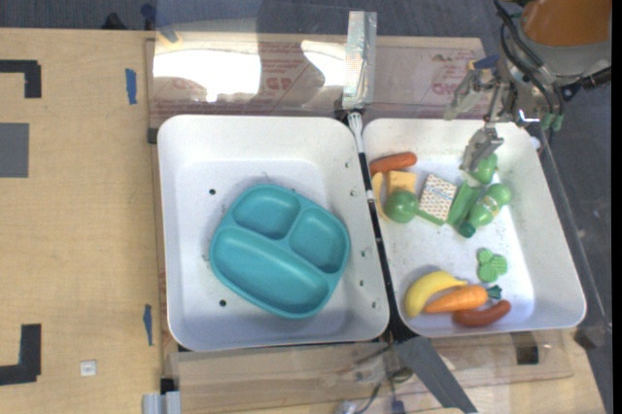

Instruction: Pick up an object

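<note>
My gripper (481, 152) hangs over the upper right part of the right bin (554, 237). Just below its tip lies a cluster of green toy pieces: a small green piece (483, 172), a green bottle-shaped item (465, 210) and a round green one (495, 198). Whether the gripper touches the small green piece cannot be made out. A patterned packet (437, 197) lies just left of them. Further left are a green pear-like fruit (399, 206), a yellow block (399, 183) and an orange-red sausage (393, 162).
Near the right bin's front lie a banana (431, 289), a carrot (455, 299), a red sausage (484, 314) and a small green vegetable (491, 263). The left bin (194, 159) holds a teal divided plate (282, 249). A clear panel (358, 62) stands behind the bins.
</note>
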`<act>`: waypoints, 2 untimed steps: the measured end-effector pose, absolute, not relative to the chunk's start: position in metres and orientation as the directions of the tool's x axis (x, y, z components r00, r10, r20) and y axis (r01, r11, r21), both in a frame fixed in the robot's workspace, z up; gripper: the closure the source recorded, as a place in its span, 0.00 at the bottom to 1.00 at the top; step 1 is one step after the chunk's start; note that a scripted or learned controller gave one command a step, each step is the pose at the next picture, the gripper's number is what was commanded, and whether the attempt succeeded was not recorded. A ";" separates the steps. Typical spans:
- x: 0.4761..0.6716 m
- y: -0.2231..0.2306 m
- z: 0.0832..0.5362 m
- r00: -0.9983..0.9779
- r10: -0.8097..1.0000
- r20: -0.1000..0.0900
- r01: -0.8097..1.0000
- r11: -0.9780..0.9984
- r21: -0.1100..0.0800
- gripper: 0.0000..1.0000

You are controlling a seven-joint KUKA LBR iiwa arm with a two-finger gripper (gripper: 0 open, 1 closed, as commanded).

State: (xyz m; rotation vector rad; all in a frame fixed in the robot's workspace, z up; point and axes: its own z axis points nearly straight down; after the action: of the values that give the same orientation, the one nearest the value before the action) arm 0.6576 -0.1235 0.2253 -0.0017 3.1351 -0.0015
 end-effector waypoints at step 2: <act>0.604 -0.131 0.089 -0.998 -0.065 -0.010 -0.065 0.998 0.000 0.00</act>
State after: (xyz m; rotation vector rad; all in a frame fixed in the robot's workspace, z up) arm 0.6044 -0.1315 0.0889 -0.1017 3.1300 0.0009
